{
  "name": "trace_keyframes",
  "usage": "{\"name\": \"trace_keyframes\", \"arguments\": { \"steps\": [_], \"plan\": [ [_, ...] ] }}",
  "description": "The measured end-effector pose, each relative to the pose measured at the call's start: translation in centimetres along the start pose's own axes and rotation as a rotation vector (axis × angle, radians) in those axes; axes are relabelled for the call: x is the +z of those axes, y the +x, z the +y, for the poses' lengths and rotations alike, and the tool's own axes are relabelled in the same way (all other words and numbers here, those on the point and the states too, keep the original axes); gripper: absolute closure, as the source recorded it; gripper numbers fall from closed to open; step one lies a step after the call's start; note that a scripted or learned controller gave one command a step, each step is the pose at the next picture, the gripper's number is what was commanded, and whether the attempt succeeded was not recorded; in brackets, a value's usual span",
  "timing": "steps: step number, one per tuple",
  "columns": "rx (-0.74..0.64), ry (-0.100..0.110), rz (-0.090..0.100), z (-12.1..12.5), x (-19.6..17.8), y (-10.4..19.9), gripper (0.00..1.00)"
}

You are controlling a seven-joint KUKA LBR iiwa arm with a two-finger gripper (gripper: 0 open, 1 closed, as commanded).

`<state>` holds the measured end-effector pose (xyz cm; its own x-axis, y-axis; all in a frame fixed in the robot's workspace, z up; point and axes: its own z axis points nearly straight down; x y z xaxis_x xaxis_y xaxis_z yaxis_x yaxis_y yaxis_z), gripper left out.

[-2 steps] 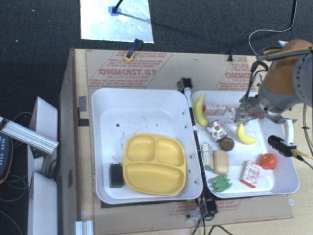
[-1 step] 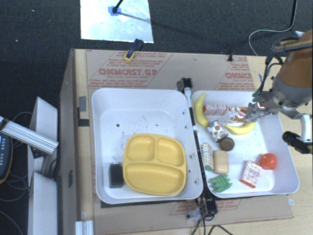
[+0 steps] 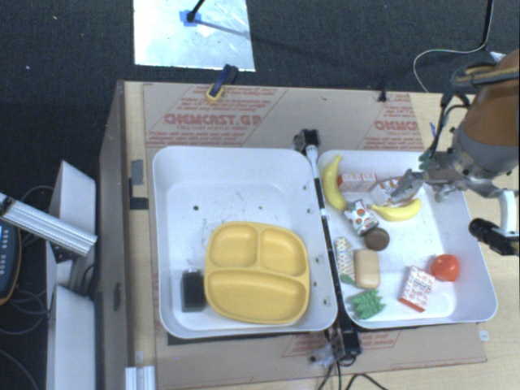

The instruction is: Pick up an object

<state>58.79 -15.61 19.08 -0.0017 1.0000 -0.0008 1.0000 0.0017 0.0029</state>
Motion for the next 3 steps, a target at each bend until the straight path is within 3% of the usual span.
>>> {"name": "trace_keyframes", "arguments": {
  "steps": [1,2,3],
  "plan": [
    [-0.001,0.004,0.001,-1.7,8.0,4.3,0.0],
    [-0.002,0.002,0.001,2.3,10.7,4.1,0.0],
    [-0.004,0.0,0.002,2.4,9.6,4.1,1.0]
  ]
}}
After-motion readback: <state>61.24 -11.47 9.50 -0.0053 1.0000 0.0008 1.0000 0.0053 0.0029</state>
